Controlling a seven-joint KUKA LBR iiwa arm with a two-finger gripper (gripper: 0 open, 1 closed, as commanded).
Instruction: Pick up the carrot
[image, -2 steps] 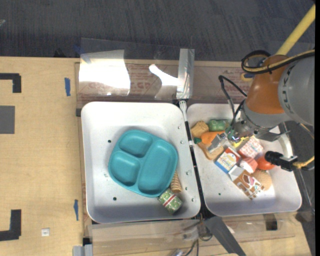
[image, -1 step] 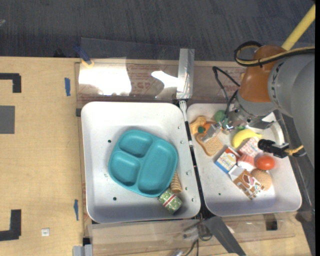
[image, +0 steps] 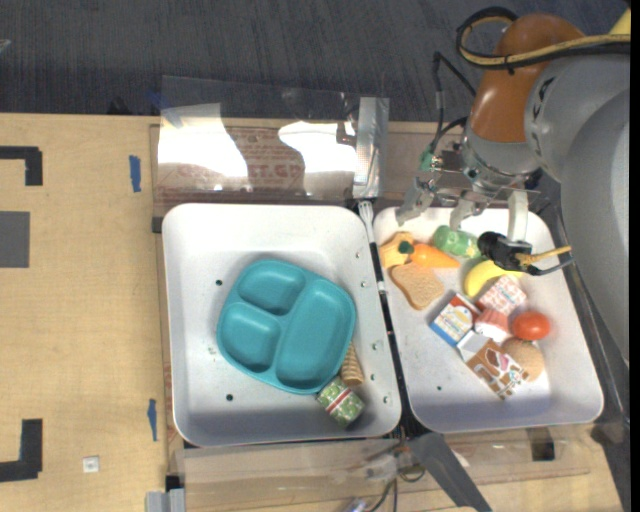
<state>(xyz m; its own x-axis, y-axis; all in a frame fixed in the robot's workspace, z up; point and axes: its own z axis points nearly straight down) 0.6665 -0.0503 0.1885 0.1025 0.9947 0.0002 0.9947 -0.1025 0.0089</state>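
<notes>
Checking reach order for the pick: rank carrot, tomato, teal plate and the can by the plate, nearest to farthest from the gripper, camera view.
From the gripper, at the right bin's far edge:
1. carrot, just below the gripper in the right bin.
2. tomato, right bin, toward its near right side.
3. teal plate, centre of the left bin.
4. can, left bin, near edge beside the plate.

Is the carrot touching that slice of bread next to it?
Touching. In the camera view, the carrot lies against the top edge of the bread slice, with no white bin floor between them.
</notes>
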